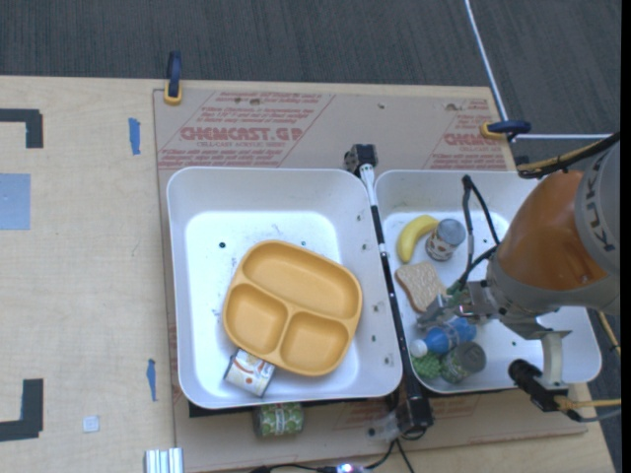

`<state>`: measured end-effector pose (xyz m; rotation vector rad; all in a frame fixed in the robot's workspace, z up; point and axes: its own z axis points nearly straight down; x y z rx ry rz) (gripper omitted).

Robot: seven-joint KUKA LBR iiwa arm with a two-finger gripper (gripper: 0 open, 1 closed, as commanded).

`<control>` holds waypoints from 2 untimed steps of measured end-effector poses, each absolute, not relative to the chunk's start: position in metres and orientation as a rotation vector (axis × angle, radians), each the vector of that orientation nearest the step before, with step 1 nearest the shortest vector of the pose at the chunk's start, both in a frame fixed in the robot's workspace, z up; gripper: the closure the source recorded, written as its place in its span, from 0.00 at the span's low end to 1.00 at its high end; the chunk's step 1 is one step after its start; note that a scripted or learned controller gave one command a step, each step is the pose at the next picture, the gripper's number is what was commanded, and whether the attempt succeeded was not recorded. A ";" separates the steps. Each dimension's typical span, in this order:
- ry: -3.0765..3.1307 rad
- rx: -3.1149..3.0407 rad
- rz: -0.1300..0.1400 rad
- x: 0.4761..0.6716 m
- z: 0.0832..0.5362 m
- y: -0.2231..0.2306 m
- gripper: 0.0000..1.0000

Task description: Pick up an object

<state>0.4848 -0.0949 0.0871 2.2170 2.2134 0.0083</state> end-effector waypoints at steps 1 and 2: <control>2.213 2.217 0.009 0.483 0.087 -0.093 0.00; 2.219 2.222 0.001 0.491 0.086 -0.093 0.00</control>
